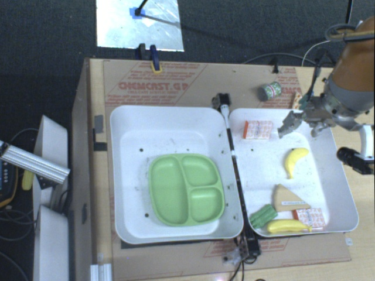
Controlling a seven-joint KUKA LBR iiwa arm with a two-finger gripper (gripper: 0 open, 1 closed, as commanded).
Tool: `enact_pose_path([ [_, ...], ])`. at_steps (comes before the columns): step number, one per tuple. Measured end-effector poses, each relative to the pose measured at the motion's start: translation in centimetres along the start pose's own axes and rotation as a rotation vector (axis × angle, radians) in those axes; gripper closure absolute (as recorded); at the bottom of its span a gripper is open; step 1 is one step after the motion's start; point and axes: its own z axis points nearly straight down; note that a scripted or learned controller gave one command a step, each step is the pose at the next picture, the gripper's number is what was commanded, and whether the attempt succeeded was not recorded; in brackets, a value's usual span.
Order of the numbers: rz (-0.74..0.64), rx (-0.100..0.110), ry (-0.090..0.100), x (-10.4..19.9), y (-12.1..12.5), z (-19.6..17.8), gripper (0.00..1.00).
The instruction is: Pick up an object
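camera view: fixed above bench [176, 78] | slanted downward | covers both bins [126, 157] | arm [354, 69] enters right

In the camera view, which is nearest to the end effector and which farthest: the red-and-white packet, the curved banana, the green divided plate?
Measured from the end effector over the right bin's far end:
1. Red-and-white packet, just to its left in the right bin.
2. Curved banana, below it, mid right bin.
3. Green divided plate, far away in the left bin.

Arm reaches in from the right, orange band high at the edge, wrist angled down-left, gripper [302, 123] hanging low with its two fingers [288, 126] spread apart.
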Motion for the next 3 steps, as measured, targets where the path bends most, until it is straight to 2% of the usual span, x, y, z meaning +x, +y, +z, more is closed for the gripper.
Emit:
enact_pose_path([
  [1,0.003,0.003,-0.001,-5.8,-0.9,9.3,0.0],
  [2,0.002,0.001,0.0,-5.6,-1.0,16.0,0.0],
  [3,0.001,-0.002,-0.001,-5.7,-0.9,14.9,1.0],
])
